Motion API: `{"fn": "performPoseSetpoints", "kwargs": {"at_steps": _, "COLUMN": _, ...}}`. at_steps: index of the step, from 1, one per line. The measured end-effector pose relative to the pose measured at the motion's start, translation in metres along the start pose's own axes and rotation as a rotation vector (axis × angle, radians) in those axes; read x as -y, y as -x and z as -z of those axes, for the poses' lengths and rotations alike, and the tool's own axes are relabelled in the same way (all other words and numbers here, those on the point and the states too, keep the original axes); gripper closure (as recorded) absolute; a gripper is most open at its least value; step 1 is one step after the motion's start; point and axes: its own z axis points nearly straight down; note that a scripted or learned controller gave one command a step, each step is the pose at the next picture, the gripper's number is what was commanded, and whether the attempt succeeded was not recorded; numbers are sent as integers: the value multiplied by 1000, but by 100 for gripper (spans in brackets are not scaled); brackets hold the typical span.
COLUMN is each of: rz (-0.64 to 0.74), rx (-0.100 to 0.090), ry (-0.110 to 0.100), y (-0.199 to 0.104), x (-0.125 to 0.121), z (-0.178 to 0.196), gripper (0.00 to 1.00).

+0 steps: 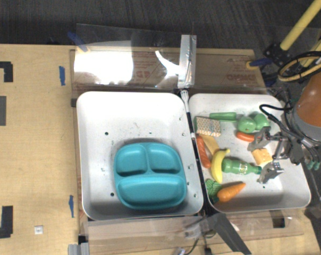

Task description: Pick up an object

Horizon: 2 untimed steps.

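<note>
- The gripper [268,154] hangs low over the right bin [293,195], its two metal fingers spread wide, one near the bin's middle and one nearer the front. Nothing sits between them.
- A small orange block [261,156] lies in the gap the fingers straddle; whether they touch it I cannot tell. I judge it the likely target, since the fingers bracket it.
- Just left of the lower finger lies a green bottle [238,167], on its side and touching a yellow banana [219,163]. The crowding may hinder a clean close.
- Further out are a carrot [230,190] near the front wall, a green pepper [252,122] towards the back, and a patterned cracker [208,126] near the dividing wall.
- The left bin [96,116] holds a blue tray [149,175] with compartments, well apart from the gripper and not involved.
- The arm [312,108], with its orange band, enters from the right, leaning over the right bin's outer wall.
- Judgement: the pick is not yet made; closing and lifting remain.
</note>
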Motion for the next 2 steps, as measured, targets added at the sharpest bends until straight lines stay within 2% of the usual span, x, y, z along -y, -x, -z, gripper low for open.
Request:
{"fn": "performPoseSetpoints", "kwargs": {"at_steps": 1, "rz": 56, "rx": 12, "ry": -2, "y": -3, "x": -2, "z": -114, "gripper": 0}}
{"fn": "performPoseSetpoints", "kwargs": {"at_steps": 2, "rz": 190, "rx": 9, "ry": -1, "y": 93, "x": 16, "z": -116, "gripper": 0}}
